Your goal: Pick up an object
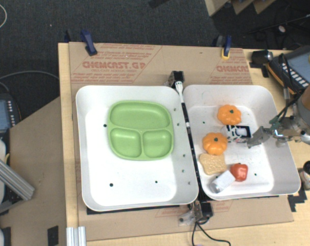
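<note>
Far off to the claw's left sits the green divided plate (141, 129) in the left bin (88, 152), while the right bin (277, 178) holds two small orange pumpkins (215, 143), a tan cracker (212, 164), a red piece (239, 171) and a white block (222, 181). The claw (253, 139) hangs low just right of the black-and-white tag (239, 131), the nearer pumpkin just beyond that; its finger state I cannot tell. Nothing looks lifted yet, so the pick seems all to come.

bins (88, 137) 2 | green plate (141, 130) 1 | pumpkins (229, 114) 2 | cracker (212, 164) 1 | tomato (239, 171) 1
</note>
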`<state>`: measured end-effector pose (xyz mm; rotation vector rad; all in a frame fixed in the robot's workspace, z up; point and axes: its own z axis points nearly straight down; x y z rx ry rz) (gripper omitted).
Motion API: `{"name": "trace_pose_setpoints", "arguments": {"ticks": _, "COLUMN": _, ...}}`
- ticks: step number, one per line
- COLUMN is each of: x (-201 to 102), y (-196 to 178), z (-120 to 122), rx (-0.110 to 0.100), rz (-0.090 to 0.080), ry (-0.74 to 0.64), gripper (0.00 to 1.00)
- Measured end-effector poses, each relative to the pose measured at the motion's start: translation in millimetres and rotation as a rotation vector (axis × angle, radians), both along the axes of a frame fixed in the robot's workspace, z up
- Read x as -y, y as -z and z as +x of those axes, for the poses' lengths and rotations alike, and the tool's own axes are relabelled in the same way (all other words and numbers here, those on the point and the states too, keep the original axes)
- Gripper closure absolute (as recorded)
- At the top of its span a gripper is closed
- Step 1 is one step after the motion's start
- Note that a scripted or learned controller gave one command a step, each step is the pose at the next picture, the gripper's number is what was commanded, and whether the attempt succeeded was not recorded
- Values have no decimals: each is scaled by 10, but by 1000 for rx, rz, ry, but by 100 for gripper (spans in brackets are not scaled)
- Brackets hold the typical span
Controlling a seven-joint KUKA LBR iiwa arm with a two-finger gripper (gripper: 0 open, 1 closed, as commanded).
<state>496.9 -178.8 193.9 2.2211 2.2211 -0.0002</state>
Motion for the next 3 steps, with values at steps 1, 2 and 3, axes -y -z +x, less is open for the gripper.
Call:
{"name": "trace_pose_setpoints", "arguments": {"ticks": 1, "x": -692, "y": 1131, "z": 227, "rx": 1, "rz": 2, "ry": -5, "gripper": 0}}
{"name": "trace_pose_setpoints", "arguments": {"ticks": 2, "x": -859, "y": 1093, "z": 928, "rx": 5, "rz": -1, "ry": -4, "gripper": 0}}
{"name": "trace_pose_setpoints", "arguments": {"ticks": 3, "x": -747, "y": 1095, "z": 260, "rx": -7, "rz": 3, "ry": 4, "gripper": 0}}
